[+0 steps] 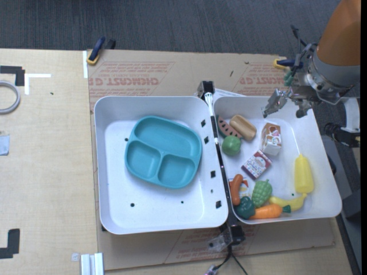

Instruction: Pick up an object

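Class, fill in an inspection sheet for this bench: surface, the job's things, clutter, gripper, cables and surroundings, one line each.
Surface: cardboard sheet under two white bins, left bin and right bin, side by side.
Job's things: right bin holds toy food, among it a hot dog, green ball, two small cartons, yellow corn, carrot.
Clutter: teal divided plate in the left bin.
Gripper: gripper above the right bin's far edge, holding nothing.
Cables: black cable at the near edge.
Surroundings: dark carpet; blue clamp.
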You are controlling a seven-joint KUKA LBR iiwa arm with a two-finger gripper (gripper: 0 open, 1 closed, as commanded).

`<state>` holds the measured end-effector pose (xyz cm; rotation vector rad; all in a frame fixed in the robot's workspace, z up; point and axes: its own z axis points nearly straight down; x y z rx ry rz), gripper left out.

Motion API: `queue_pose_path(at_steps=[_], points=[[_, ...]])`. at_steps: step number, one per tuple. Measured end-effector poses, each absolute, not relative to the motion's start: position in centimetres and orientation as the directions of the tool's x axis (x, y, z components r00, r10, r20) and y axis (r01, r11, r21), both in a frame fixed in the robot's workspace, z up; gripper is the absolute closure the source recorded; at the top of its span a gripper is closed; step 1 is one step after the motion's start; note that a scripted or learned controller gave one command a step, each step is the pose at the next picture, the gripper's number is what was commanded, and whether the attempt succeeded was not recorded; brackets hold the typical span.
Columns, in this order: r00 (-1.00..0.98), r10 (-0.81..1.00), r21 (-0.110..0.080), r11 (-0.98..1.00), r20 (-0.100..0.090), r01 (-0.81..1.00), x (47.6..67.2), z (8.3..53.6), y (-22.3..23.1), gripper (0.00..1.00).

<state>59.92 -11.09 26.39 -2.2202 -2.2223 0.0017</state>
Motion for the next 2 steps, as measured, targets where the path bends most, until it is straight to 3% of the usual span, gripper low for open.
queue_pose_path(at_steps=[1,2], points=[[0.16,0.987,0.009,-0.16,-0.004,0.987,61.1,11.8,-13.1,0.0],[-0.066,0.998,0.015,0.066,-0.007,0.998,60.8,10.4,-13.9,0.0]])
